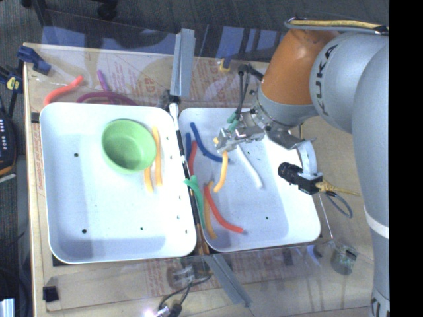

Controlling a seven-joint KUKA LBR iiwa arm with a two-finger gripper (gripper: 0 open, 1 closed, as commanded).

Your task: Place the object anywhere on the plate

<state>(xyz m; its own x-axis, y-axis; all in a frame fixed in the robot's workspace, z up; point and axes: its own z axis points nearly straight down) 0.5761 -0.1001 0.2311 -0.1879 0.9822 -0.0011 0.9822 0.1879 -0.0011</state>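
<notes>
Camera view looks down on two white bins side by side. Left bin (79, 203) holds a green plate (129, 144), bowl-like, in its upper middle, with two thin orange strips (156, 160) lying just beside and partly under its right rim. Right bin (291, 223) holds a blue strip (201, 147), a red strip (221, 218), a green strip (196, 189) and a white strip (253, 169). The gripper (228, 139) hangs over the upper part of the right bin, below the grey arm (350, 78) with its orange band. A yellow-orange strip (223, 170) hangs down from the gripper's tip, its top end appearing clamped there and its lower end near the bin floor, well apart from the plate.
</notes>
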